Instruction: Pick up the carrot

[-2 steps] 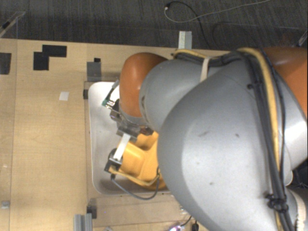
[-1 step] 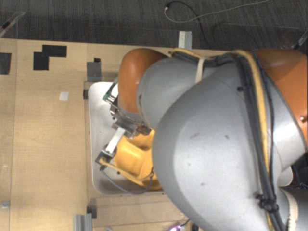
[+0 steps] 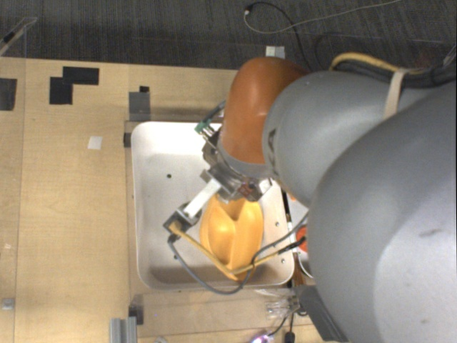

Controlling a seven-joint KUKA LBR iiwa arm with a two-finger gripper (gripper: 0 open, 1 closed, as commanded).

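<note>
The grey arm [image 3: 371, 206] fills the right of the frame. Its gripper [image 3: 234, 190] hangs at centre, apart or together I cannot tell. Just below it a yellow-orange lump [image 3: 232, 236], perhaps the carrot, lies in the white bin [image 3: 153, 191].

robotics lab. evidenced by: grey industrial arm [image 3: 371, 191] set over a wooden bench [image 3: 64, 227]; shallow white bin [image 3: 153, 191]; black marks [image 3: 71, 84] on the benchtop; loose cable [image 3: 247, 10] on carpet [image 3: 143, 13].

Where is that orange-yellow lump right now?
In the camera view, the orange-yellow lump shows in the lower right part of the white bin, just below the arm's orange band and close to the bin's right wall.
</note>
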